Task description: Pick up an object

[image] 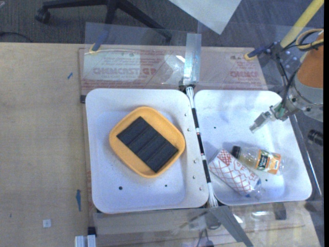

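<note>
The gripper (261, 120) hangs over the upper part of the right bin (303, 189), reaching in from the right, pointing down and left. Can't tell whether it is spread or pressed together; nothing is seen pinched in it.

Candidates for the pick: a small bottle (257, 160) with dark cap and orange label lies on its side in the lower part of the right bin, touching or partly overlapping a crumpled red-and-white paper carton (234, 173) beside it, near the divider. Both sit below and apart from the gripper, so my guess is the arm is poised before a descent, not mid-grasp. The left bin (97, 189) carries a yellow tray (119, 153) with a dark ridged pad (147, 144) lying flat in it, set at a diagonal, roughly centred.

Surface: pale wood bench (36, 138), bins side by side, clear plastic sheeting behind them. Room: grey carpet, black office chair base (113, 6) at top, a white sheet (211, 1) on the floor.
</note>
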Tool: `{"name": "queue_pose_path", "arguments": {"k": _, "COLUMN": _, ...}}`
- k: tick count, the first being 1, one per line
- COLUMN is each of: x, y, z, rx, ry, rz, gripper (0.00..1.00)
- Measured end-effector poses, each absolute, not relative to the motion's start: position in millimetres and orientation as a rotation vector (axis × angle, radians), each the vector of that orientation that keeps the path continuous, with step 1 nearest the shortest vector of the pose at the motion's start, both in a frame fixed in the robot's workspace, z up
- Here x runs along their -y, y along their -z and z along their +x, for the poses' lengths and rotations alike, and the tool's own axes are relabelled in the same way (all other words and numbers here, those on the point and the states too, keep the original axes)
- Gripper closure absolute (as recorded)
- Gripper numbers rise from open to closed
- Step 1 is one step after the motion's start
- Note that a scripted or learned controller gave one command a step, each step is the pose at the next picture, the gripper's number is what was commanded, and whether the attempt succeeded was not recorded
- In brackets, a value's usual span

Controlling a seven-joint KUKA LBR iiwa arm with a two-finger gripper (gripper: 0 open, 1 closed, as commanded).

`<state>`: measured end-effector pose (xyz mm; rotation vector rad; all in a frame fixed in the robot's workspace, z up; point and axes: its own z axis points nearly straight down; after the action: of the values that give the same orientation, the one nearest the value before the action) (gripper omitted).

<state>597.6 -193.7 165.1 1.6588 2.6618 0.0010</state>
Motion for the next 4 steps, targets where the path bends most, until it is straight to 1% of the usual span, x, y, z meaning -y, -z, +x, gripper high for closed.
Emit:
{"name": "queue_pose_path", "arguments": {"k": 1, "x": 178.3, "y": -88.6, "z": 563.9, "rx": -2.809, "ry": -0.004, "rz": 1.384, "gripper": 0.0}}
{"name": "queue_pose_path", "arguments": {"k": 2, "x": 196.7, "y": -91.5, "z": 508.2, "rx": -2.645, "ry": -0.01, "rz": 1.669, "gripper": 0.0}}
{"name": "queue_pose_path", "arguments": {"k": 3, "x": 135.6, "y": -89.2, "z": 498.4, "rx": -2.647, "ry": -0.007, "rz": 1.673, "gripper": 0.0}}
{"name": "queue_pose_path", "arguments": {"k": 4, "x": 169.2, "y": -113.1, "z": 528.0, "rx": -2.721, "ry": -0.002, "rz": 1.566, "gripper": 0.0}}
